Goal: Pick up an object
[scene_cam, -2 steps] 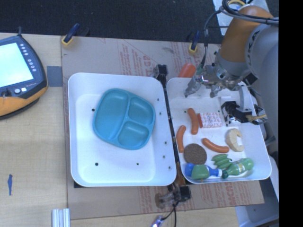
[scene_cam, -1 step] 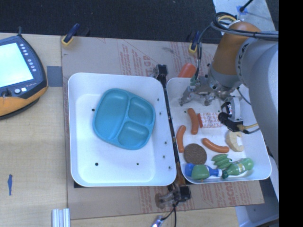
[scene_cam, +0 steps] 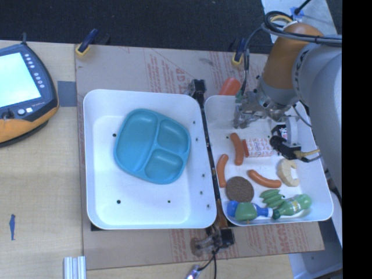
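My gripper hangs over the far end of the right bin, its grey fingers pointing down above the bin floor. Nothing shows between them. Just nearer than the gripper lie a sausage and a small red-and-white packet. Further down the bin are a second sausage, a third sausage, a brown round patty, a slice of bread, green vegetables, a green bottle and a green and blue toy.
The left bin holds a blue divided plate. An orange item lies outside the right bin's far rim. A tablet in an orange case sits at the far left of the bench. The arm's grey body covers the right bin's right side.
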`<control>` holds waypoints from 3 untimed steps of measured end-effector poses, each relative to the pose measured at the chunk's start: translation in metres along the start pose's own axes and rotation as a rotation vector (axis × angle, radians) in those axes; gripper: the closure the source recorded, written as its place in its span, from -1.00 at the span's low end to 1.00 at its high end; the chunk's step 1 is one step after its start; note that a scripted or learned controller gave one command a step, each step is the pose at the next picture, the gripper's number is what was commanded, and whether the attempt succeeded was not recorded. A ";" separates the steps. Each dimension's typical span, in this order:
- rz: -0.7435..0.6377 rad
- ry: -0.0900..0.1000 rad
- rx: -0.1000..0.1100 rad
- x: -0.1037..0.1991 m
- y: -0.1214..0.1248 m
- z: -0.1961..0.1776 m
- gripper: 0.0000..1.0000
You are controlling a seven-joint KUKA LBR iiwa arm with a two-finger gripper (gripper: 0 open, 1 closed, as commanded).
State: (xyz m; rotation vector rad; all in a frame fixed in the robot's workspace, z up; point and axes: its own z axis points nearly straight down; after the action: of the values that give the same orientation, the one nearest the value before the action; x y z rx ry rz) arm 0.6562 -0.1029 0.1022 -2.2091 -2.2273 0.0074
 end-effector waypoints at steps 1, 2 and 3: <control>-0.001 0.000 0.001 0.000 0.000 0.000 -1.00; 0.004 0.000 -0.001 0.007 -0.002 0.010 -1.00; 0.001 0.000 0.000 0.006 -0.002 0.000 1.00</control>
State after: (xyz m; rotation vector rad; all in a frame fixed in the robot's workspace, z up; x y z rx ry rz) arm 0.6541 -0.0965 0.1026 -2.2095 -2.2261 0.0075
